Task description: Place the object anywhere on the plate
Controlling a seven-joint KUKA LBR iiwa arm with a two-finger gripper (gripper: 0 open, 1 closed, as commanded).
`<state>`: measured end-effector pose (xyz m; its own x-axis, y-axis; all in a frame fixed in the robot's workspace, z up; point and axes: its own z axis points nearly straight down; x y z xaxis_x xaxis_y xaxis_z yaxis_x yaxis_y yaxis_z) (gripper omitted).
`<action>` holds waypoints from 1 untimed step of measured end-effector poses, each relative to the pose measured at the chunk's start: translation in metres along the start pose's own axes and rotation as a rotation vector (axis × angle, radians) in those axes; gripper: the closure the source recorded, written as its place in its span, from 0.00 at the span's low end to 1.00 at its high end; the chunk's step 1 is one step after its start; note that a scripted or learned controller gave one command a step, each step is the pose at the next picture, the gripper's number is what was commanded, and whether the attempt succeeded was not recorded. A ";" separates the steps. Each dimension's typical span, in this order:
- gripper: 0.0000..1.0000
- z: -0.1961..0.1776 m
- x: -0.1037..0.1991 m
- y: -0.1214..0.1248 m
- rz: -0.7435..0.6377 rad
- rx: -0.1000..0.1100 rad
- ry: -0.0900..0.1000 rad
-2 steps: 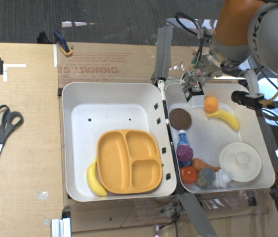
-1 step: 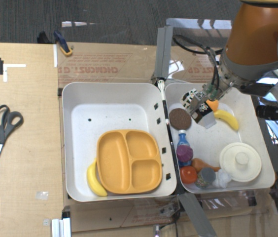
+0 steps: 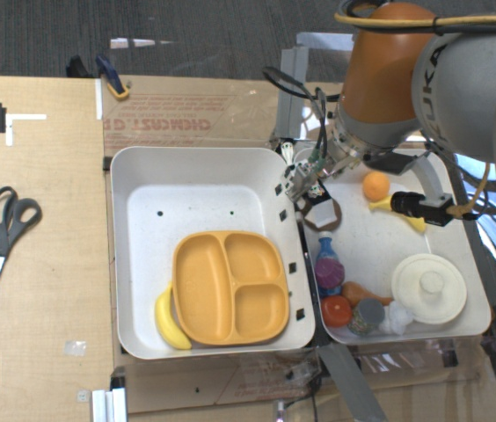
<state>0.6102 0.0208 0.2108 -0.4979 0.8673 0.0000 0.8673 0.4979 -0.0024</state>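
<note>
The orange-yellow divided plate (image 3: pixel 230 287) lies in the left bin (image 3: pixel 142 192), toward its front. My gripper (image 3: pixel 304 183) hovers over the wall between the two bins, at the right bin's far left corner. A dark brown loop-shaped thing (image 3: pixel 324 215) sits just below and to the right of the gripper, inside the right bin (image 3: pixel 380 244). I cannot tell if the loop touches the gripper. The plate's three compartments hold nothing.
A banana (image 3: pixel 167 320) lies against the plate's front left edge. The right bin holds an orange ball (image 3: pixel 375 185), a white round lidded dish (image 3: pixel 429 287), a blue-and-purple bottle (image 3: pixel 328 264), a red tomato (image 3: pixel 336 309) and a grey piece (image 3: pixel 369 315). Scissors (image 3: pixel 3 227) lie on the bench at the left.
</note>
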 end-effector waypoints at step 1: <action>1.00 0.020 0.069 -0.035 -0.096 0.000 0.000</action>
<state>0.5458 0.0630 0.1909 -0.5784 0.8157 0.0004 0.8157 0.5784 -0.0020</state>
